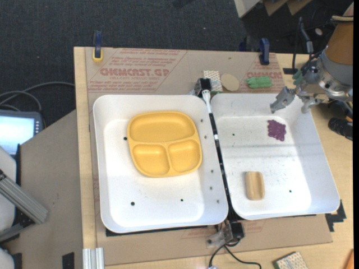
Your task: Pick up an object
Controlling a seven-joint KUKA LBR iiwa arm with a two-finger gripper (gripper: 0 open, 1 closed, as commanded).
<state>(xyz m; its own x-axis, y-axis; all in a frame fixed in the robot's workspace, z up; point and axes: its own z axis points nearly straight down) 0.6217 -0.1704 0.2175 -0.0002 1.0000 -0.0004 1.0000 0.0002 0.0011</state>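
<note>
In the right bin (314,172), a small purple bunch (276,129) lies near the back and a tan bread-like block (254,185) sits toward the front. My gripper (293,103) hovers over the bin's back right corner, just above and to the right of the purple bunch. Its two fingers (280,101) are spread open with nothing between them. The grey arm with its orange band (340,49) comes in from the upper right.
The left bin (109,167) holds a yellow divided plate (164,143). Behind the bins on the cardboard base lie a green piece (259,83), a tan disc (230,82) and a small patterned tag (211,75). Blue clamps (263,50) hold the board's back edge.
</note>
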